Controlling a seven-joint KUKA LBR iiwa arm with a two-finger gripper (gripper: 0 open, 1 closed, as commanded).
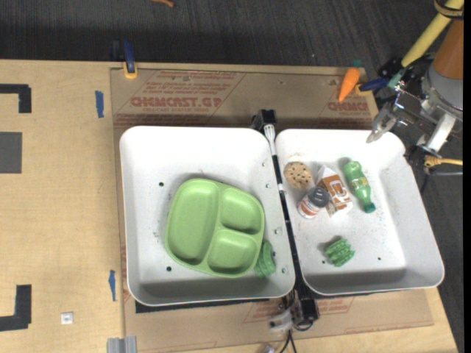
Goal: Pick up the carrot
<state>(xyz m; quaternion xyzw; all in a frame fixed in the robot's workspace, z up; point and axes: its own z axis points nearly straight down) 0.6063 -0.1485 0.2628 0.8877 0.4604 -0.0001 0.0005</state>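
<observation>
Carrot [349, 83] lies outside the right bin [423, 267] on the cardboard [176, 98], well behind its far rim. Gripper [383, 127] hovers near that rim corner, beside the carrot; can't tell jaw state. Risk: a descent here clips the rim or misses.

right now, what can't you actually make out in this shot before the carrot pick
- Gripper, camera view: small and blurred at the right bin's far corner; finger state unreadable.
- Arm: cut off by the right edge.
- Carrot: lies on the cardboard behind the bins; too small to tell how it rests.
- Small green item: partly hidden under the green divided plate.
- Orange-white packet: print too blurred to read.
</observation>
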